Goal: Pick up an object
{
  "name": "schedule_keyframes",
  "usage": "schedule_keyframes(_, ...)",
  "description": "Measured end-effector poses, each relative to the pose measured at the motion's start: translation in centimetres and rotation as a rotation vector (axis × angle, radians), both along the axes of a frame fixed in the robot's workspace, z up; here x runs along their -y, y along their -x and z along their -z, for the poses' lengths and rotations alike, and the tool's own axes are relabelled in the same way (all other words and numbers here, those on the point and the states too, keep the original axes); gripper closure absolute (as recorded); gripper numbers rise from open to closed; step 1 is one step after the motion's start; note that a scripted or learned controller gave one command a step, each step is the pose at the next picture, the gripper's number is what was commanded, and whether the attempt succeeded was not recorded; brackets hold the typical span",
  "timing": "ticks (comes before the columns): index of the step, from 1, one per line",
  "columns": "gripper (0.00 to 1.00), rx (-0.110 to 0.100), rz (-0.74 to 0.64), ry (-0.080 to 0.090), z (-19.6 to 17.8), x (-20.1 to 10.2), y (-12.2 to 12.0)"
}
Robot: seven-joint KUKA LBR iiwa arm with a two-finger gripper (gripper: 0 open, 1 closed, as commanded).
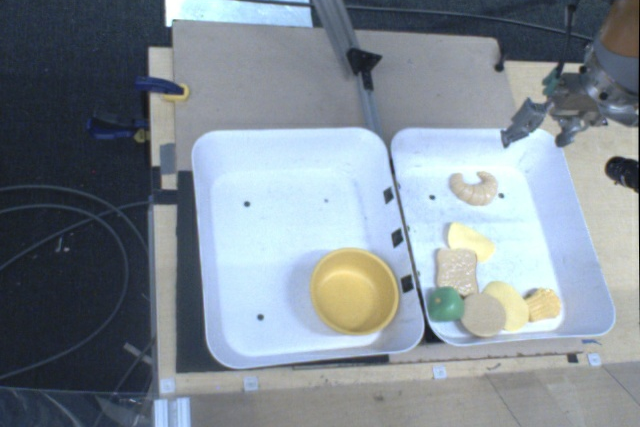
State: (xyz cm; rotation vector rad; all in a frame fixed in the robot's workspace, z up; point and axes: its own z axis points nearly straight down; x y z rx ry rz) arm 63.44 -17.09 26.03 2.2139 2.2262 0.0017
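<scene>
My gripper (546, 123) hangs over the far right corner of the right bin (578, 215), its two dark fingers spread open with nothing between them. Below and left of it a tan croissant-shaped piece (473, 187) lies in the bin's upper half. Nearer the front lie a pale yellow piece (469, 240), a speckled cracker (456, 269), a green piece (445, 303), a round tan disc (484, 314), a yellow piece (510, 303) and a small corn-like piece (542, 303).
The left bin (230, 205) holds a yellow bowl (353, 290) near its front right. A grey pole (330, 0) slants across the back of the bench. Blue and yellow clamps (150, 105) sit at the bench's left edge.
</scene>
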Motion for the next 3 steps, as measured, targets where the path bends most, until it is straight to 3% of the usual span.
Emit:
schedule_keyframes(1,0.00,-0.005,0.004,-0.001,5.6,0.1,1.0)
schedule_keyframes(3,0.00,-0.004,0.005,0.000,15.5,1.0,0.6)
